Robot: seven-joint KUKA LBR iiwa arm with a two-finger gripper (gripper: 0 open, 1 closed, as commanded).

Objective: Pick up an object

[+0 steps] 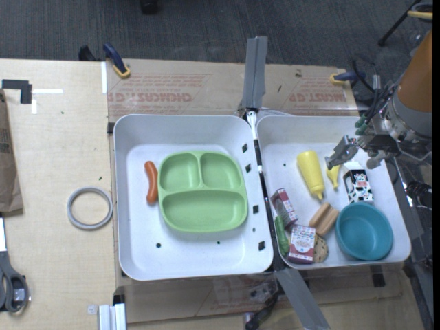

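You are looking at a robotics lab: a plywood bench [55,150] with two white bins [130,205] clamped to cardboard [179,91] stands on grey office carpet [206,12]. The grey-and-orange arm [412,95] hangs over toy food, and a tape roll [89,207], scissors [12,287] and clamps [117,60] lie about.

Along the top of the frame, behind both bins: red print on the cardboard sheet [179,88], upside down from this angle and too faint to read with certainty. Same red lettering repeated on the right stretch of that cardboard [313,96], equally unclear. In the right bin: a small black-and-white carton [358,186] with a patterned face, no words legible. Lower middle of the right bin: a reddish packet [302,243] and a dark red wrapper [283,207], print too small to read.
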